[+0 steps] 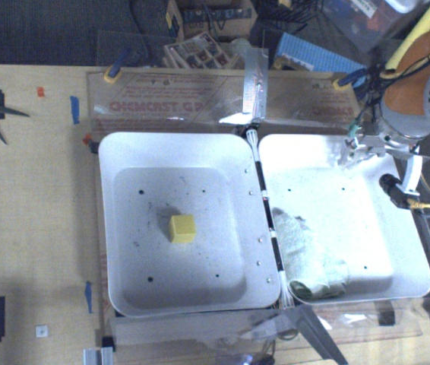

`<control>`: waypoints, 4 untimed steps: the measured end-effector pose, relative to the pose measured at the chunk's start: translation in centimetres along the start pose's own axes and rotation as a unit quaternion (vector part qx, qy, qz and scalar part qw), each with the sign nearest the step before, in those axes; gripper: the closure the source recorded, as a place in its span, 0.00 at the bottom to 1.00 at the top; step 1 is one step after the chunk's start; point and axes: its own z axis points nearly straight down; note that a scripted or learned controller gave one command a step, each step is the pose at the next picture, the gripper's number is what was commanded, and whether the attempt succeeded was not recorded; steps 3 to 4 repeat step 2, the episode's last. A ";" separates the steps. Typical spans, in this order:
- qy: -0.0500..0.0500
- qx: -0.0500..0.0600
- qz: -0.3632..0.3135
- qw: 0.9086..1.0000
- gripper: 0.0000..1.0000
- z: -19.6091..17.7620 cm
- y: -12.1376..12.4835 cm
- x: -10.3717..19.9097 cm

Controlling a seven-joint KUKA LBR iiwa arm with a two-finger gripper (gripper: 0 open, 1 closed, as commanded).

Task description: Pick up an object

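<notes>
Rolled white cloth with a greenish end (312, 263) lies nearest, along the near left side of the right-hand shallow white bin (422, 278), its green end almost against the near wall. It looks soft and light, likely to sag and unroll, so a pinch across the thick middle of the roll seems the safest hold. A little further back, near the middle of the left-hand shallow white bin (110, 204), sits a small yellow block (183, 228), apart from every wall. It looks stiff, light and flat-faced, probably foam or painted wood, and should take a plain squeeze on two opposite sides, though it could slide if nudged off-centre. Either would serve as the object to pick up. Furthest back, the two-finger gripper (354, 149) on the grey arm with the orange band (416, 90) hangs over the far right part of the right-hand bin. I cannot tell whether it is open or closed, and nothing is visibly in it. The roll is nearer to it, within the same bin. The block is well apart, across the wall between the bins.
</notes>
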 end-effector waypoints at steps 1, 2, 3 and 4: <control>0.001 0.008 0.195 0.981 1.00 -9.8 -3.5 -0.5; 0.000 0.011 0.373 0.928 1.00 -10.3 -5.4 2.5; 0.000 0.011 0.373 0.928 1.00 -10.3 -5.4 2.5; 0.000 0.011 0.373 0.928 1.00 -10.3 -5.4 2.5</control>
